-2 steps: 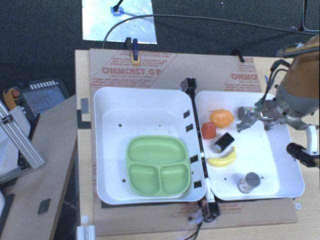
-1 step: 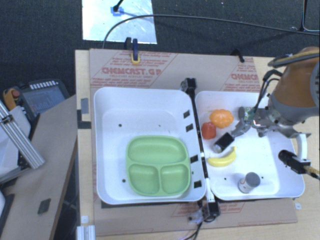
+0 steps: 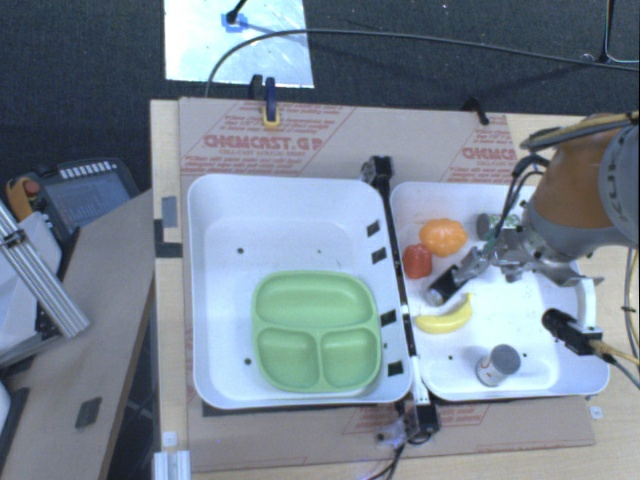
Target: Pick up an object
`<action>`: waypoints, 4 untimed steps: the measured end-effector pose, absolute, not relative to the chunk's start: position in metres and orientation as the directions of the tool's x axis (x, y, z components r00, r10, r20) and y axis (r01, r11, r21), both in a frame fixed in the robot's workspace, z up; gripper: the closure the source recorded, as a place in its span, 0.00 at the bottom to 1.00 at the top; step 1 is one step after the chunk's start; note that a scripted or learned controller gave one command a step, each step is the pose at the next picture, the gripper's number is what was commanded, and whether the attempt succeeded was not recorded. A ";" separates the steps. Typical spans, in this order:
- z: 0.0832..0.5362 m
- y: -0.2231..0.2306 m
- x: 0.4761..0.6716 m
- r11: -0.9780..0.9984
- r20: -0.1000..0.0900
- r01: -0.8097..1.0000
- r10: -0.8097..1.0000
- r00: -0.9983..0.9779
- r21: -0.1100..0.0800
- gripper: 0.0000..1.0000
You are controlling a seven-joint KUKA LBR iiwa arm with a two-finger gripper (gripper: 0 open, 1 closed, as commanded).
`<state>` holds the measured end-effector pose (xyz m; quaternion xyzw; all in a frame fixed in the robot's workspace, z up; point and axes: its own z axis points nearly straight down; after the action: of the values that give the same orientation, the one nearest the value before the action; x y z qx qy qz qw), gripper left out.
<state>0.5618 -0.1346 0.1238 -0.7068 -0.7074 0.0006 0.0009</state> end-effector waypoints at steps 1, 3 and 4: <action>0.103 -0.135 0.567 0.003 0.000 1.000 1.000 -0.003 0.012 0.00; 0.180 -0.136 0.571 0.004 -0.002 1.000 1.000 -0.004 0.008 1.00; 0.226 -0.136 0.573 0.004 -0.002 1.000 1.000 -0.004 0.007 1.00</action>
<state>0.5733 -0.1365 0.2262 -0.7056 -0.7086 -0.0019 -0.0031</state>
